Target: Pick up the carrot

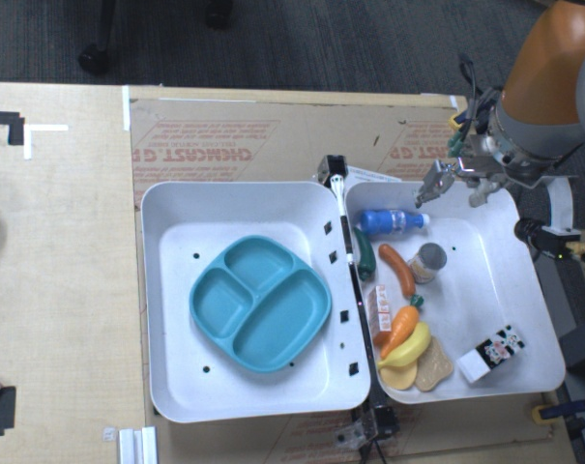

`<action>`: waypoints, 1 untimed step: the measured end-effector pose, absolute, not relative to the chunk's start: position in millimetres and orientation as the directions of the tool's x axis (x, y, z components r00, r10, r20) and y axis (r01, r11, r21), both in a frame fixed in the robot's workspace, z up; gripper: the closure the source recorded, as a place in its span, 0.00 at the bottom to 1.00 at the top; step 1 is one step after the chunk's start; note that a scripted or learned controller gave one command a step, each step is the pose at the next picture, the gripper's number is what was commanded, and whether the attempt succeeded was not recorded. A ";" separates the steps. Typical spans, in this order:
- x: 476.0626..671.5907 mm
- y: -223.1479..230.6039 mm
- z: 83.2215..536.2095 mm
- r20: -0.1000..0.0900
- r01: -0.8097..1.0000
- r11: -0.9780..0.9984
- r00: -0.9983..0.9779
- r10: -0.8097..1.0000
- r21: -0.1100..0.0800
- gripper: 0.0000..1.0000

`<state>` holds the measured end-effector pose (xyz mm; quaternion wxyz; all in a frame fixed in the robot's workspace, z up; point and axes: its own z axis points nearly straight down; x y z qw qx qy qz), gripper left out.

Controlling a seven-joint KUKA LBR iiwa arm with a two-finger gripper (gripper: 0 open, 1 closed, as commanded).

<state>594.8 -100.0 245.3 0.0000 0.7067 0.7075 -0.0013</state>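
Note:
The orange carrot (402, 323) with a green top lies in the right bin (524, 303), near its left wall, resting against a yellow banana (409, 346). My gripper (458, 182) hangs over the bin's far edge, well above and to the right of the carrot. Its fingers (432, 188) are spread apart with nothing between them.
Also in the right bin: a blue bottle (391, 221), a red sausage (397, 269), a small can (428, 260), a green vegetable (365, 256), a wrapped snack (379, 309), bread slices (423, 370) and a black-and-white carton (491, 353). The left bin (166, 356) holds a blue divided plate (260, 303).

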 end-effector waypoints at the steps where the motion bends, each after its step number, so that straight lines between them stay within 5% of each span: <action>1: 537.9 -100.9 145.8 -0.001 0.991 0.137 -0.137 0.991 -0.001 0.00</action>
